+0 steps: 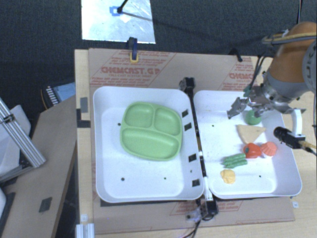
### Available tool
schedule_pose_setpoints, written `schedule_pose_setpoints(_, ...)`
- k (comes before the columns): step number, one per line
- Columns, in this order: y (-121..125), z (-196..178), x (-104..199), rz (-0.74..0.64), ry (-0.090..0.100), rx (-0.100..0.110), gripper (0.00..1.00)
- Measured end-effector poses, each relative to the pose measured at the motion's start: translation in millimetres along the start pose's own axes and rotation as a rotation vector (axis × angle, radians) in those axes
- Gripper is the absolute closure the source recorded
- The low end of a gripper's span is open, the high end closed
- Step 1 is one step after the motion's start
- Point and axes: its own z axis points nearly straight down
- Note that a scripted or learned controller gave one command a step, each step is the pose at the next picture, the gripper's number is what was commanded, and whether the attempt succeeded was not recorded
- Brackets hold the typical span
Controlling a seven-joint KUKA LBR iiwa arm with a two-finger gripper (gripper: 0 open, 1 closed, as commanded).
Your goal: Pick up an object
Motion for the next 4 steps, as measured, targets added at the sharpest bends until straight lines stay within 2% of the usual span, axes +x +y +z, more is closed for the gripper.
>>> schedule_pose_setpoints(2, 4.6, 84.9, -3.5, 0.001, 0.001, 0.002, 0.00)
schedule_pose_setpoints(3, 7.3, 106.6, -4.3, 0.001, -0.003, -0.006, 0.00)
schedule_pose_setpoints(4, 9.6, 93.8, -4.5, 0.001, -0.004, -0.014, 1.00)
